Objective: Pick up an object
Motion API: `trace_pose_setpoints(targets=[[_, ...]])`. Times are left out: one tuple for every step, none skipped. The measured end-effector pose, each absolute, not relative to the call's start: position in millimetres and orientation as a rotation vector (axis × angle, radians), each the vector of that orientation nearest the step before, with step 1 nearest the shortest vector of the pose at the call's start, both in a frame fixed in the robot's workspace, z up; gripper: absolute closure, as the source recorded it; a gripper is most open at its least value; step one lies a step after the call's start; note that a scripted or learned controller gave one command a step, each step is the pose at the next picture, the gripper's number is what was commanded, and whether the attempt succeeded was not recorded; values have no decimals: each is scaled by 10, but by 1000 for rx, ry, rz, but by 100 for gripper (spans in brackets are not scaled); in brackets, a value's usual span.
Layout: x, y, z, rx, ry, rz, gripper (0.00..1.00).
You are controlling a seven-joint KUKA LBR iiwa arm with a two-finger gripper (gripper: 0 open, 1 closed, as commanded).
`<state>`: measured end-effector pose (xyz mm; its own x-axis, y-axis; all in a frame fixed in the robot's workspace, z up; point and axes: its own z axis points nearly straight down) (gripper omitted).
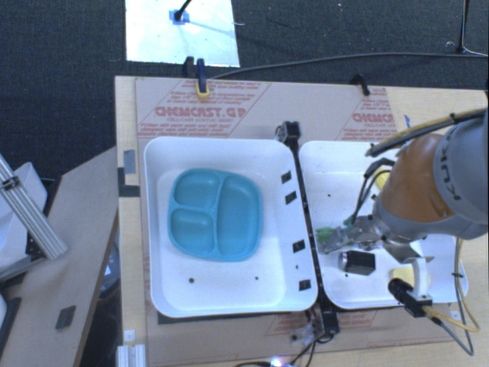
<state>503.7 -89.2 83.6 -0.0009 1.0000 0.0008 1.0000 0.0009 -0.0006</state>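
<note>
My gripper (pixel 341 239) is low in the right bin (pixel 328 167), near its left wall. A small green object (pixel 324 234) lies right at the gripper's tip, touching or nearly touching it; whether it is held I cannot tell. Just below the gripper a black block (pixel 357 262) rests on the bin floor. A yellow object (pixel 403 275) sits further right, partly hidden by the arm's cabling. The orange-banded wrist (pixel 416 186) covers the bin's right half.
The left bin (pixel 164 281) holds a teal divided plate (pixel 215 214). A black-clipped divider (pixel 302 220) separates the two bins. Cables (pixel 447 319) trail along the right bin's front edge. A metal rail (pixel 30 212) lies off the bench at left.
</note>
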Motion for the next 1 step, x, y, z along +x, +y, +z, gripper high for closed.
trace_pose_setpoints(targets=[[5048,-893,952,-2221,-2224,-4,100]])
